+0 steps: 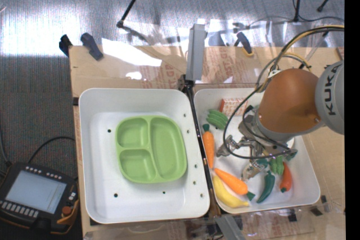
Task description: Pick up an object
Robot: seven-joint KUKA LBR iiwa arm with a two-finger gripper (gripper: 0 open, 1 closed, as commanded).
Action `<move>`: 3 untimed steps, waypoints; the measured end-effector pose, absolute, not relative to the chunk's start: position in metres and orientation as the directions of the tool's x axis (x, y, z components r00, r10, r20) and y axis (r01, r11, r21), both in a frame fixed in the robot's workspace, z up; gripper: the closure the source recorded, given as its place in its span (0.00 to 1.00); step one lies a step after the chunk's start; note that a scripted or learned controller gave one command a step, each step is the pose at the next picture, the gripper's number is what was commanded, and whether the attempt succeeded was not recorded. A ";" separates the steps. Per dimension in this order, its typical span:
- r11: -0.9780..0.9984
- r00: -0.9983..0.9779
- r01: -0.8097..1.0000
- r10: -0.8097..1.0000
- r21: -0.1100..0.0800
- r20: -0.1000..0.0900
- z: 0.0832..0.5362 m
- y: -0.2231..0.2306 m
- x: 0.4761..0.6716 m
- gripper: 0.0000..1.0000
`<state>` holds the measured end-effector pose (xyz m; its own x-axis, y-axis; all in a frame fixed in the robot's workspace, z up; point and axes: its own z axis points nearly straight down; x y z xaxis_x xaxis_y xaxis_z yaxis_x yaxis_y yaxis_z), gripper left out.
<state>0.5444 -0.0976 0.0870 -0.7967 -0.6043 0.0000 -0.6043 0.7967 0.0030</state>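
My gripper (253, 164) hangs low over the middle of the right bin (308, 191), under the arm's orange band (288, 101). Toy food lies around it. A long carrot (208, 146) rests along the bin's left wall. A second carrot (229, 180) and a yellow banana (227, 194) lie at the front left. A dark green chili (266, 185) and a small orange pepper (286, 177) sit just to the gripper's front right. Green pea pods (217, 118) lie at the back left. The arm hides the bin's back right part.
The left bin (95, 115) holds a light green divided plate (151, 149). A ridge (194, 121) separates the two bins. A small red-orange item (224, 104) lies by the right bin's back wall. A teach pendant (36, 194) sits off the bench at front left.
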 end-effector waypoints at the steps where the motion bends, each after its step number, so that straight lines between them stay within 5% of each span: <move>1: 0.895 -0.894 -0.447 -0.447 -0.005 -0.007 0.159 -0.205 0.578 0.00; 2: 0.913 -0.913 -0.409 -0.409 0.008 0.005 0.084 -0.191 0.511 0.00; 3: 0.910 -0.910 -0.414 -0.414 0.003 -0.003 0.097 -0.189 0.515 1.00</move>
<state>0.5153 -0.1892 0.0972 -0.9101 -0.4144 -0.0031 -0.4144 0.9101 0.0033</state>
